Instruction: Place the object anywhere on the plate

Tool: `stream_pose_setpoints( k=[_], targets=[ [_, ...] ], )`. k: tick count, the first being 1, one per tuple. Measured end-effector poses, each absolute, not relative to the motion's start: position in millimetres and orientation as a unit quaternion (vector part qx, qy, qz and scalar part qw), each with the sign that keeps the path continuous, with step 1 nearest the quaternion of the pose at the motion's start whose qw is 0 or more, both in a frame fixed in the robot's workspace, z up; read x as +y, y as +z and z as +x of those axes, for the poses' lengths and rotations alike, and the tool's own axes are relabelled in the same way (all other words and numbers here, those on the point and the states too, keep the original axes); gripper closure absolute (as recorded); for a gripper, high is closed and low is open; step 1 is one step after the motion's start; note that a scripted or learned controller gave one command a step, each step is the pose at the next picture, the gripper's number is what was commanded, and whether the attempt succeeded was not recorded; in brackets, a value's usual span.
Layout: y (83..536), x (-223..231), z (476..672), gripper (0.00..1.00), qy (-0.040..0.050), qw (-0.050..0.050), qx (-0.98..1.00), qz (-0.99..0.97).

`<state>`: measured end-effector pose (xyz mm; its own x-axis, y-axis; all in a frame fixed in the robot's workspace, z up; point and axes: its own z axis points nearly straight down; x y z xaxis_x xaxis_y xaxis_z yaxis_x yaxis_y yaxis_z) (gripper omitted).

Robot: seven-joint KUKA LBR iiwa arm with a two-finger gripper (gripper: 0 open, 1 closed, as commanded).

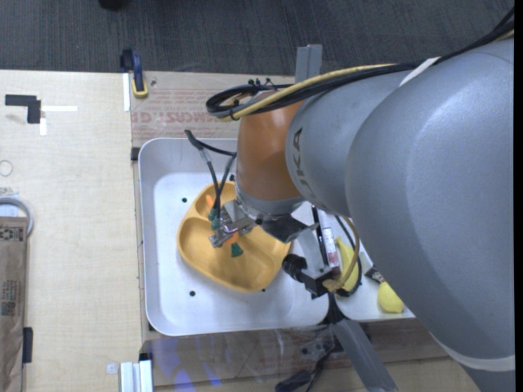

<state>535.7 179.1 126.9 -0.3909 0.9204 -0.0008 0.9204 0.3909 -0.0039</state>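
The arm's two-finger tool (pixel 222 233) is hanging low over the yellow plastic plate (pixel 204 256), and whether it is parted or closed cannot be told. A small orange and green object (pixel 234 241), carrot-like, is sitting just beside the tip, seemingly resting on the plate's surface, though contact is unclear. The plate is lying inside the shallow white bin (pixel 163 300) on the pale wooden bench (pixel 73 219). The placing step seems to be finishing; next, the tool should be lifting clear without dragging the piece.
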Motion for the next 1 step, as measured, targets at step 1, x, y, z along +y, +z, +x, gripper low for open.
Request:
stream_pose_setpoints(
  k=[1],
  targets=[
    [107.1, 223.9, 557.8, 1.0, -0.0096, -0.006, -0.803, -0.596]
  ],
)
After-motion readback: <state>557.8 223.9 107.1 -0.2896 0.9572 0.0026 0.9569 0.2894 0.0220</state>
